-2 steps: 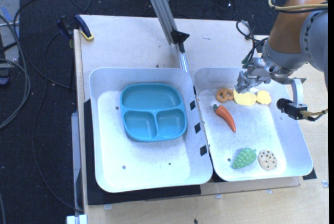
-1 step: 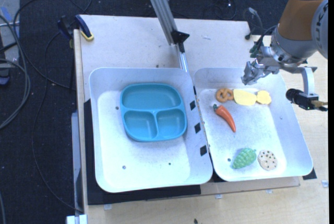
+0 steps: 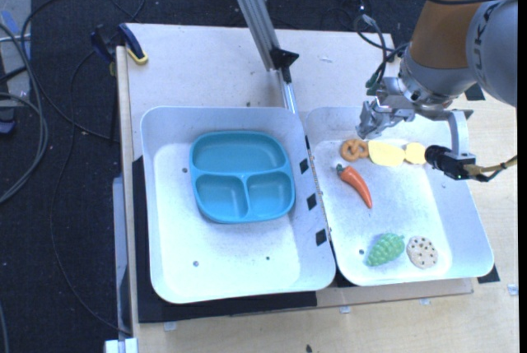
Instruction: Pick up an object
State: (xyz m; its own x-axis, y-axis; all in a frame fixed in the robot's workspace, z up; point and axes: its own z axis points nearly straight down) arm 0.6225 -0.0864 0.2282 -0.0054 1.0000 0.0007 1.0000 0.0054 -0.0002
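I am watching the grey arm with its orange band reaching in from the right, and its jaws (image 3: 372,123) are hanging over the far-left part of the right-hand shallow white bin (image 3: 461,220), just above a small brown pretzel-shaped toy (image 3: 354,150). From this angle I cannot tell whether the jaws are released or clenched, and I am seeing nothing between them. Just beside the pretzel, along the bin's far edge, a pale yellow banana-like toy (image 3: 395,154) is lying flat. Nearer the bin's left edge, an orange-red carrot-shaped toy with a green tip (image 3: 356,183) is lying at a slant. Near the bin's near edge, a green bumpy grape-cluster toy (image 3: 384,248) is sitting just beside a round speckled cookie toy (image 3: 422,252). In the left-hand white bin (image 3: 165,261), a light blue plastic tray with three compartments (image 3: 244,177) is resting toward the far right corner. Both bins are sitting side by side on the pale surface (image 3: 198,63).
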